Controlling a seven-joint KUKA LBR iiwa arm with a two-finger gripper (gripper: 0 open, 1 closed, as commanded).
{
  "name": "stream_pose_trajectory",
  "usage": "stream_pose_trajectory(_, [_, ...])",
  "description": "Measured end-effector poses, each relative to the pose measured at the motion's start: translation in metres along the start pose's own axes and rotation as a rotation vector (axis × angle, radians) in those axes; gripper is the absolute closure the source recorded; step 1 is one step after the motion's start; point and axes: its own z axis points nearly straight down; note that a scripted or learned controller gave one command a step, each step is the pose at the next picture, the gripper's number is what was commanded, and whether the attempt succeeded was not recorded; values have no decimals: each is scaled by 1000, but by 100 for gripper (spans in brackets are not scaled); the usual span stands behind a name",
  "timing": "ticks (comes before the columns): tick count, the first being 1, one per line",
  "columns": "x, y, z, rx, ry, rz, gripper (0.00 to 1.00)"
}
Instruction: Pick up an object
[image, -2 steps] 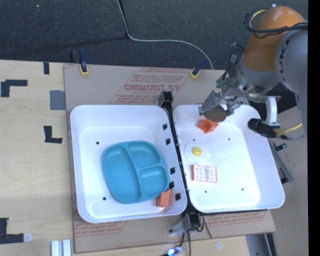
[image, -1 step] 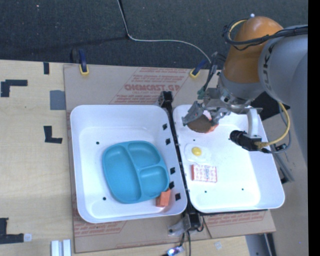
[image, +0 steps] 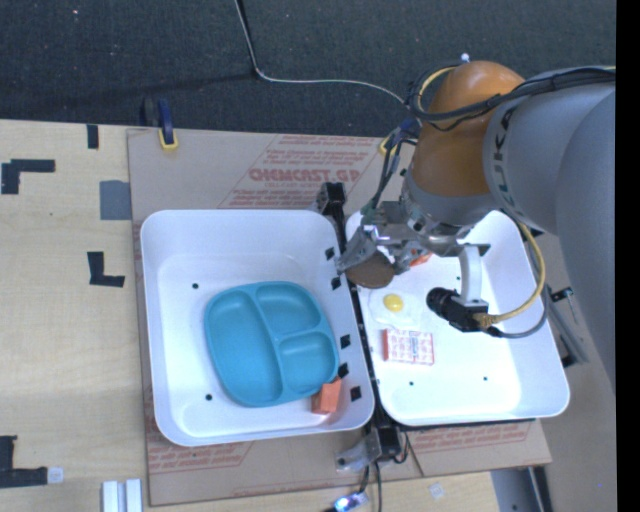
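Note:
My gripper (image: 383, 250) hangs over the left edge of the right bin (image: 520, 390), close to the wall shared by the two bins. Directly under it lies a brown rounded object (image: 372, 273), partly hidden by the gripper; whether they touch is unclear. A small yellow piece (image: 393, 301) rests just below that. A red-and-white packet (image: 408, 346) lies flat nearer the front. A bit of red-orange (image: 421, 260) peeks out beside the wrist.
The left bin (image: 165, 250) holds a blue divided plate (image: 270, 342) and an orange block (image: 325, 398) in its front right corner. A black fitting with a yellow cable (image: 455, 307) hangs off the arm above the right bin. The grey arm covers that bin's back right.

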Motion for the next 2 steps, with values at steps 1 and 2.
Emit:
stream_pose_trajectory(1, [41, -35, 10, 1, 0, 0, 100])
stream_pose_trajectory(2, [89, -72, 9, 0, 0, -1, 100])
